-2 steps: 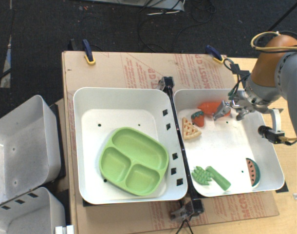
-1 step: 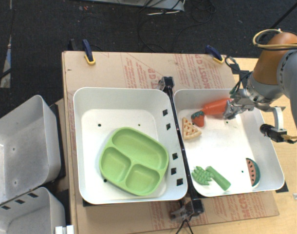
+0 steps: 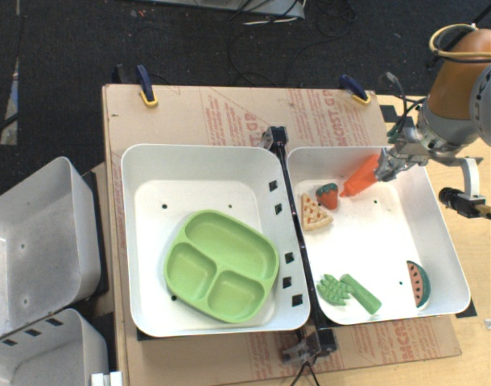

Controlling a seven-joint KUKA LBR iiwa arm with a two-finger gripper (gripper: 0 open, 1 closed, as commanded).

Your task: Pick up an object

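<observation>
Orange carrot [image 3: 360,178] in the jaws [image 3: 385,167]

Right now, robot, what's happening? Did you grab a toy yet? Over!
Gripper shut on orange carrot, lifted over right bin. Strawberry and waffle just below. Nothing blocking. Over.

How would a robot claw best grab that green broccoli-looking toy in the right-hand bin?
Probably by the stalk of the green broccoli toy, coming straight down from above. It lies flat on the floor of the right bin, the stalk is narrower and straighter than the frilly head, and nothing crowds it.
</observation>
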